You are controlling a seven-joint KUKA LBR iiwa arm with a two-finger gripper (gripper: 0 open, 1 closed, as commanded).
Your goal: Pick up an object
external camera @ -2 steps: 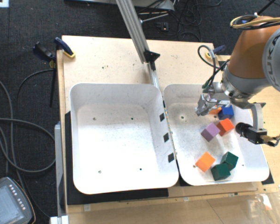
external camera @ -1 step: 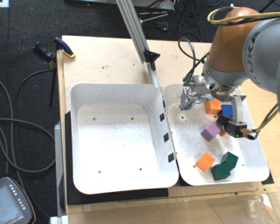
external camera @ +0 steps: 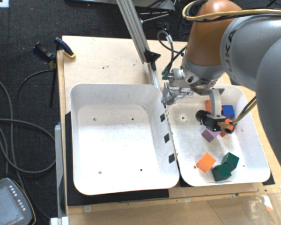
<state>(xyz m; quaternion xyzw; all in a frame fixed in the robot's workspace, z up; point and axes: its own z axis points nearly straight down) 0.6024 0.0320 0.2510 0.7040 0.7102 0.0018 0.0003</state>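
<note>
My gripper [external camera: 169, 97] hangs low over the far left corner of the right bin [external camera: 253, 172], close to the wall shared by both bins. Nothing shows in its grasp. Several blocks lie in the right bin, all to the right of the gripper and nearer the front. A blue block [external camera: 228, 110] and a red-orange block [external camera: 208, 105] sit near the back, partly hidden by the wrist. A purple block [external camera: 209, 135] lies mid-bin. An orange block [external camera: 206, 162] and two green blocks [external camera: 231, 160] [external camera: 221, 172] lie at the front.
The left bin [external camera: 79, 95] stands beside the right one, their rims touching. A slanted aluminium rail [external camera: 133, 25] runs down to the back of the bins. A blue and yellow clamp [external camera: 56, 49] sits at the bench's far left corner.
</note>
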